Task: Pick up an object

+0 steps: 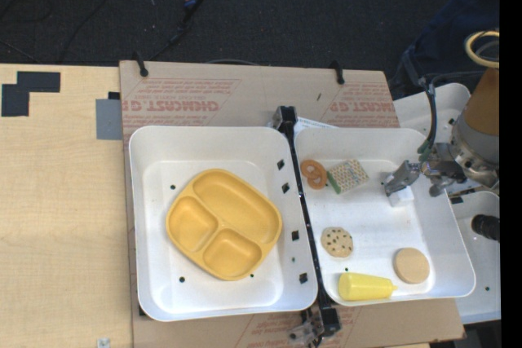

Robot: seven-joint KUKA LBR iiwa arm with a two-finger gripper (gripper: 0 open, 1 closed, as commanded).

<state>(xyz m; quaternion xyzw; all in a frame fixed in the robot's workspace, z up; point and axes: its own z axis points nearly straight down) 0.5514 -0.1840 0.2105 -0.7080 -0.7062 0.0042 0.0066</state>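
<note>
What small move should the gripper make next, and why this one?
Probably a short move toward the left, then down. The gripper is over a bare part of the right bin, with nothing between its fingers. The closest thing is the speckled block beside the pretzel.
</note>
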